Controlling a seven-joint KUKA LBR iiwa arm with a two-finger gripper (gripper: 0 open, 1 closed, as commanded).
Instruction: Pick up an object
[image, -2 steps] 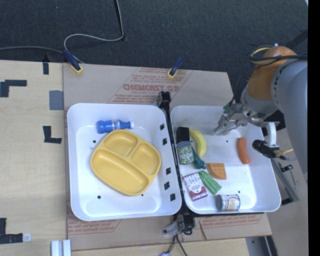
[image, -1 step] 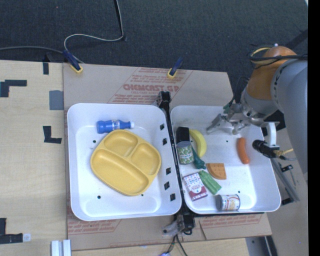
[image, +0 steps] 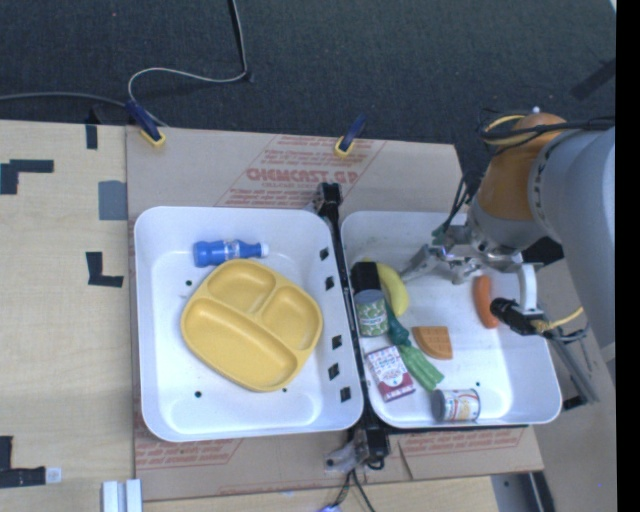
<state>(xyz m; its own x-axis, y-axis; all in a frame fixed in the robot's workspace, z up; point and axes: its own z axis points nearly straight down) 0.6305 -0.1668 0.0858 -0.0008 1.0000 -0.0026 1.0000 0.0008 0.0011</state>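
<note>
My gripper (image: 466, 262) hangs over the back of the right bin (image: 520, 395), just right of a yellow banana (image: 393, 288) and just left of an orange carrot-like piece (image: 484, 300). Nothing visibly sits in its grasp. Also in this bin lie a black item (image: 362, 275), a green-labelled can (image: 371, 314), a green vegetable (image: 417, 362), an orange wedge (image: 433, 342), a red and white box (image: 390, 373) and a small tin (image: 457, 405). The grey arm (image: 560, 190) with its orange band covers the bin's far right corner.
The left bin (image: 160, 380) holds a yellow divided plate (image: 252, 322) and a blue bottle (image: 228, 251) behind it. A black divider clamp (image: 328, 198) sits between the bins. Cardboard lies under both bins, with cables and clips at the back.
</note>
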